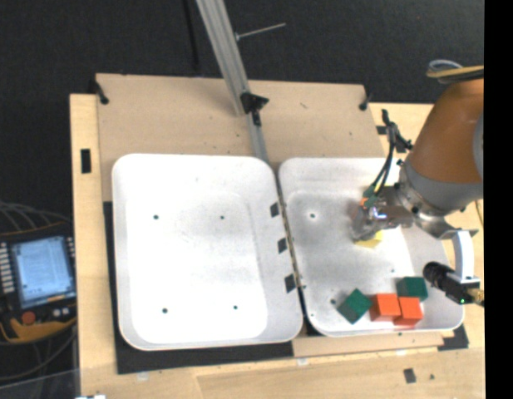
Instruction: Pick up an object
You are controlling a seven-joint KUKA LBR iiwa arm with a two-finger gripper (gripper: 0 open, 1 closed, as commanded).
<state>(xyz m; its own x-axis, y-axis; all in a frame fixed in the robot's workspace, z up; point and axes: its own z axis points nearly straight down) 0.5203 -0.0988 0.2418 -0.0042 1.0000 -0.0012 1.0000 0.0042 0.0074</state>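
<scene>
We look down on a table (198,115) that carries two shallow white bins side by side. The left bin (198,248) shows a bare white floor with a few small dark dots. The right bin (323,223) holds all the loose things.

The grey arm (447,165), with its orange band, comes in from the right and bends down over the right bin. Its tool (371,219) sits low in the upper middle part of that bin. We cannot tell how the tool is set, because the wrist and its cables cover the tip from this angle.

A small yellow object (370,240) lies on the bin floor directly under the tool, just peeking out below it. We cannot tell whether the tool touches it or hangs just over it.

Along the lower edge of the right bin sits a cluster of blocks. A dark green block (353,305), turned at an angle, is at the left of the group. Just beside it to the right are two orange blocks (397,307), touching each other. Another green block (412,288) sits just above them, near the bin's right wall.

A slanted metal rail (227,44) runs from the top of the view down to the gap between the bins. A handheld control pad (38,271) with a lit screen lies off the table at the far left.
</scene>
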